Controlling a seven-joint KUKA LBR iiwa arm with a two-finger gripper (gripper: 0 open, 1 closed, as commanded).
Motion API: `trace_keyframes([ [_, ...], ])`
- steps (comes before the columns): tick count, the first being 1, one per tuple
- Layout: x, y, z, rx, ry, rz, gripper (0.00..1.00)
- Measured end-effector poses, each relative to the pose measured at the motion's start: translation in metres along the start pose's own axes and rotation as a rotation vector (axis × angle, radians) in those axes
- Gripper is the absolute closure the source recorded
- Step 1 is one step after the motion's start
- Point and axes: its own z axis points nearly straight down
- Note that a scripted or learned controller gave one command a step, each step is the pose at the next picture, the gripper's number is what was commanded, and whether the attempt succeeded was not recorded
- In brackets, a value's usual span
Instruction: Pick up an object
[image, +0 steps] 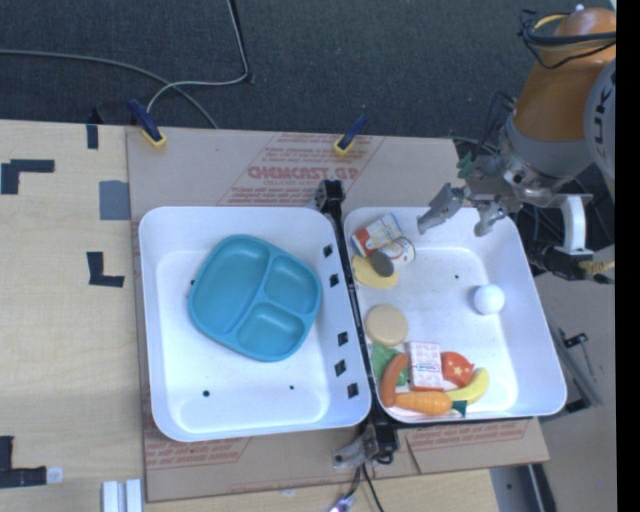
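My gripper (463, 213) hangs over the far edge of the right bin (520, 300), its two fingers spread apart with nothing between them, open. Just left of it lie a red-and-white carton (379, 236) and a yellow piece with a dark lump on it (375, 270). A white ball (488, 298) rests by the bin's right side. A tan round bun (386, 324) sits mid-left. At the near edge are a carrot (423, 403), a small red-and-white box (425, 364), a tomato (459, 367), a banana (478, 384) and a green piece (383, 360).
The left bin (170, 300) holds a blue divided plate (256, 297). A black clip rail (342, 300) joins the two bins. Cardboard (250, 170) lies under both, clamped at the far edge by blue-and-yellow clamps (146, 123). The arm's orange band (560, 95) rises at the top right.
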Motion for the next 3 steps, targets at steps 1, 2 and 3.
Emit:
trace_keyframes([
  [1, 0.02, 0.018, 0.105, 0.004, 0.0, 0.0, 0.0],
  [2, 0.011, 0.044, 0.186, -0.005, -0.002, 0.0, 0.0],
  [3, 0.011, 0.042, 0.177, 0.007, 0.001, 0.0, 1.0],
])
